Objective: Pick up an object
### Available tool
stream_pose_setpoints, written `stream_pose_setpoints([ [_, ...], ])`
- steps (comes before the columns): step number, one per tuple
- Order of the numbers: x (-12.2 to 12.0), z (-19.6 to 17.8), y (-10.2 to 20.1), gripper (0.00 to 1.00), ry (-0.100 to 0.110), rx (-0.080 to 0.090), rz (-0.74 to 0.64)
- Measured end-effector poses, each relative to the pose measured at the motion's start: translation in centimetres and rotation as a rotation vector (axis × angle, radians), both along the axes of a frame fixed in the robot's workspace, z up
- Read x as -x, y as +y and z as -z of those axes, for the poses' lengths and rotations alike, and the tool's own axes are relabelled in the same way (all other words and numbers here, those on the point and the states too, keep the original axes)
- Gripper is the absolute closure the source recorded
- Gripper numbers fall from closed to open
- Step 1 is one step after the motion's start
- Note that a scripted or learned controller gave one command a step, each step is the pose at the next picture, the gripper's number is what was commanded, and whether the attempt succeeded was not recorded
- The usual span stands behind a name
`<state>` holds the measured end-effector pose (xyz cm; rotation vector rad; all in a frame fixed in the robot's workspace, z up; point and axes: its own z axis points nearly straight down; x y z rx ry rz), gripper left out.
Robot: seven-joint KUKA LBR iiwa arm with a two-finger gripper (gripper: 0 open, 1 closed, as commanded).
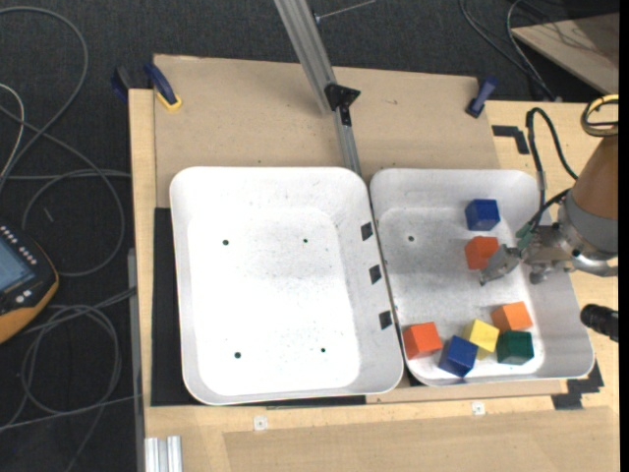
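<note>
Gripper (506, 264) finger state indeterminate; red-orange block (481, 252) just beside the fingertips risks being nudged aside, not grasped.

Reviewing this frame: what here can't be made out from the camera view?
- Gripper: blurred and small; open or shut unclear.
- Red-orange block: touching the gripper or just beside it, unclear.
- Arm: cut off by the right edge.
- Green block: partly hidden behind the yellow block.
</note>
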<state>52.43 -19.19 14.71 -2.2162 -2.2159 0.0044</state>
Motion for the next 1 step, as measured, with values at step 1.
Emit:
stream_pose_setpoints([
  [1, 0.12, 5.08, 0.09, 0.00, -0.001, 0.000, 0.000],
])
